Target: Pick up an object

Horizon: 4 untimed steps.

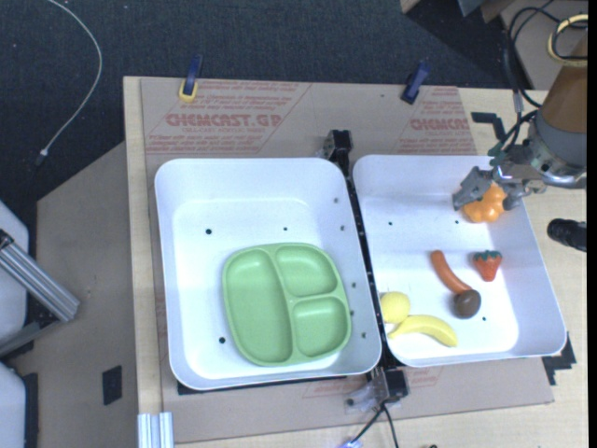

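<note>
Jaws (478, 194) sit at the upper right of the right bin (410, 180), right on top of the orange fruit (485, 210); can't tell if they're clenched or released, the metal tips blur into the fruit. The fruit lies just below and a touch right of the tips, touching or nearly so, roundish, no real long axis, so approach angle matters little, IMO. Outward from there: strawberry (488, 264) and the orange-red carrot-like piece (448, 271) lie lower, then brown item (466, 302), banana (427, 329), yellow lemon (394, 306). Green tray (284, 301) sits in left bin (187, 250), well apart.
</note>
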Each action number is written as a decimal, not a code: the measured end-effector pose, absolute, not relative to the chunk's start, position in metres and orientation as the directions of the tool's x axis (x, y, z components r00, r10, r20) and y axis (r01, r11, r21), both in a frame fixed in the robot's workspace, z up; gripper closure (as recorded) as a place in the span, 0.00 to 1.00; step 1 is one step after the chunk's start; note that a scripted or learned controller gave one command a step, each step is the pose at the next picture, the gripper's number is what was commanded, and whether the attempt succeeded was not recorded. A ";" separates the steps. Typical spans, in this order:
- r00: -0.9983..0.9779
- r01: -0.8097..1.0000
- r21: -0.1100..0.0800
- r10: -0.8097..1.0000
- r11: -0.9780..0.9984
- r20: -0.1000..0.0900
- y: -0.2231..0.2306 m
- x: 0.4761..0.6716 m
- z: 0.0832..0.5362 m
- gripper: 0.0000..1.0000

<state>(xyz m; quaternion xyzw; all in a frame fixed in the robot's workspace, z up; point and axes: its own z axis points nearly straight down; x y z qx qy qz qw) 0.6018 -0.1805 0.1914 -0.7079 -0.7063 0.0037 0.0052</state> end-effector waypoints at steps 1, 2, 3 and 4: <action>0.000 1.000 0.001 1.000 0.000 -0.001 -0.180 0.605 0.199 0.00; -0.002 1.000 -0.008 1.000 0.002 0.003 -0.173 0.606 0.136 0.00; 0.000 1.000 -0.003 1.000 0.000 0.001 -0.173 0.605 0.086 0.00; -0.001 1.000 0.001 1.000 0.001 0.000 -0.173 0.606 0.097 1.00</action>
